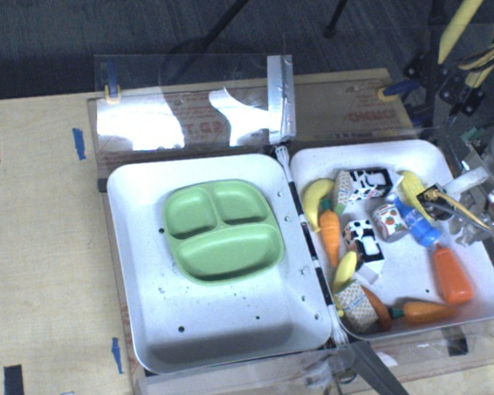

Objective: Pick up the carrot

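while the gripper (483, 209) sits at the right rim of the right bin (483, 312), over the bin's right-hand side, its tip is a blur of grey metal and yellow cable, so i cannot tell whether it is spread or closed. nothing can be seen caught in it.

the carrot (330, 239) lies well apart from the gripper, on the far side of the same bin, close against the left wall. it is a short, smooth toy piece, bright orange, thick at the upper end and tapering toward the lower end, with a small green cap at the top. it lies lengthwise along the wall. a yellow banana (316, 198) curves just above its green end, and a second, smaller banana (346, 269) lies at its lower tip, touching or nearly so.

a second orange piece with a green stub (424, 310) lies flat along the near wall of that bin, and a thinner, darker orange stick (378, 304) lies just to its left. an orange bottle (452, 274) stands tilted near the right wall, below a blue bottle (418, 225). a black-and-white patterned block (366, 180) and a white die (387, 220) sit in the middle.

the left bin (156, 333) holds a green divided plate (224, 230).
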